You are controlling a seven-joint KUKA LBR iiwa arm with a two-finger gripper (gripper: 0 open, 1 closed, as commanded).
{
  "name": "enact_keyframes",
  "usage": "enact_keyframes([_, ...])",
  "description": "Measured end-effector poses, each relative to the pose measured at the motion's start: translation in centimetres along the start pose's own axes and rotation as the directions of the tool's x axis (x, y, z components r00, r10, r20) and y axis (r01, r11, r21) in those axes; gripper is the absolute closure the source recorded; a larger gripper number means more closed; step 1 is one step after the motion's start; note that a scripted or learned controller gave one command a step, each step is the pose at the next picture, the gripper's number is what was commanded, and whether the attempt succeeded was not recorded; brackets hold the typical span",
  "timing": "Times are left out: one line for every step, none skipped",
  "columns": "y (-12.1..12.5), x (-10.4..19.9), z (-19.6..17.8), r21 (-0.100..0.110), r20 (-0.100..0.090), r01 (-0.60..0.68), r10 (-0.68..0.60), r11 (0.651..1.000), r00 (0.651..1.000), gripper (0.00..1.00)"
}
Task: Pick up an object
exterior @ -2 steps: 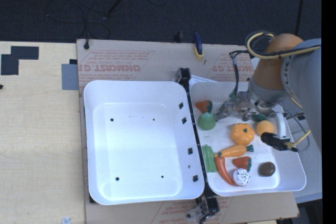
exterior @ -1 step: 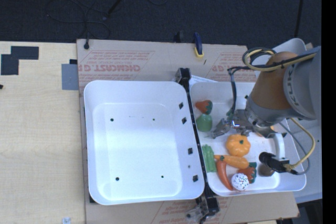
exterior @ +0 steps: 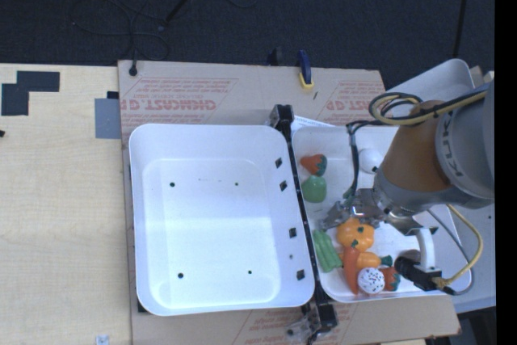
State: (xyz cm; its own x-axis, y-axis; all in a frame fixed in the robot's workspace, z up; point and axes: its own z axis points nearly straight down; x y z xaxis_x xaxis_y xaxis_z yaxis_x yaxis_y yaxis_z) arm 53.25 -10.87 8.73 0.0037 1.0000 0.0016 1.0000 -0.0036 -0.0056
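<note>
- I see the bench (exterior: 48, 206) in pale wood, with a cardboard sheet (exterior: 210, 97) lying under both bins.
- The left bin (exterior: 145, 174) is the biggest white thing in my view; it sits just beside the right bin, with black clips along the edge they share.
- The arm (exterior: 428, 157) reaches in over the right bin (exterior: 339, 133), its orange band above the wrist, with yellow and black cables looping off it.
- My gripper (exterior: 343, 214) hangs low near the middle of the right bin; the wrist covers it from here, so I cannot tell how wide it stands or whether it has anything.
- The orange pepper-shaped toy (exterior: 356, 235) sits right by the gripper, toward the bin's near edge.
- A green piece (exterior: 326, 250) lies along the bin's left wall.
- A second green toy (exterior: 314, 189) sits further up that wall.
- A red and green toy (exterior: 313, 164) lies just beyond it.
- A white speckled ball (exterior: 371, 280) rests at the near edge.
</note>
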Motion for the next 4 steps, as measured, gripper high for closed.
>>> enact_keyframes([-6.0,1.6,0.1,-0.001,0.0,0.004,-0.004,1.0,1.0,0.0])
enact_keyframes([-5.6,1.4,-1.1,-0.006,0.0,-0.004,0.004,1.0,1.0,1.0])
enact_keyframes([2.2,5.4,-10.5,-0.014,0.002,0.01,-0.01,1.0,1.0,1.0])
enact_keyframes([1.4,7.1,-12.8,-0.005,0.001,0.006,-0.006,1.0,1.0,1.0])
